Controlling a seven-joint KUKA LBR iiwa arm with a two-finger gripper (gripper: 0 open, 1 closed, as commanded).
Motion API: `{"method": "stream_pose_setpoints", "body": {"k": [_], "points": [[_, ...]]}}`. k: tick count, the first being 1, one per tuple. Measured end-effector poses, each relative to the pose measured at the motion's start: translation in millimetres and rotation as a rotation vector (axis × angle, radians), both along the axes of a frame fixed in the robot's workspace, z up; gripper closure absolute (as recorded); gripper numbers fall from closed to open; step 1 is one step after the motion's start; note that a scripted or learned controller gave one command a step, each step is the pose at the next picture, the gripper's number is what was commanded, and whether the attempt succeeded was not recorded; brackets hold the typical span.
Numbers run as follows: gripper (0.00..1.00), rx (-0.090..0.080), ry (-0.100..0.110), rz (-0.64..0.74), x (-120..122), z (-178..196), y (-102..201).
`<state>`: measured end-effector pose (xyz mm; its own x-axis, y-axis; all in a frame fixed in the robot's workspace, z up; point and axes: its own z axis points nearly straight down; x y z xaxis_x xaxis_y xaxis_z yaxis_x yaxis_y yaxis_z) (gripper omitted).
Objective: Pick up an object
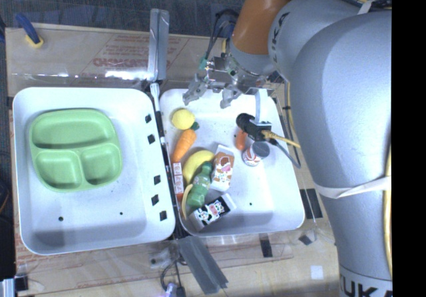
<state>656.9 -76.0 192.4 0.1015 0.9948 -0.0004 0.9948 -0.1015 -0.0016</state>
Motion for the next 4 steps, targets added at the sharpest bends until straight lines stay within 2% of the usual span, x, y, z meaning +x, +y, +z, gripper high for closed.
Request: {"method": "stream_pose_setpoints", "body": {"k": [1, 2, 3, 4], "points": [[0.00, 0.000, 0.002, -0.008, -46.1, -101.2, -24.4], [1.00, 0.000, 0.002, -0.006, -45.5, -90.9, -24.0], [1.00, 0.000, 0.000, -0.032, -36.5, -78.3, -46.2], [1.00, 0.000, 0.000, -0.029, -35.9, -68.3, -45.1]]}}
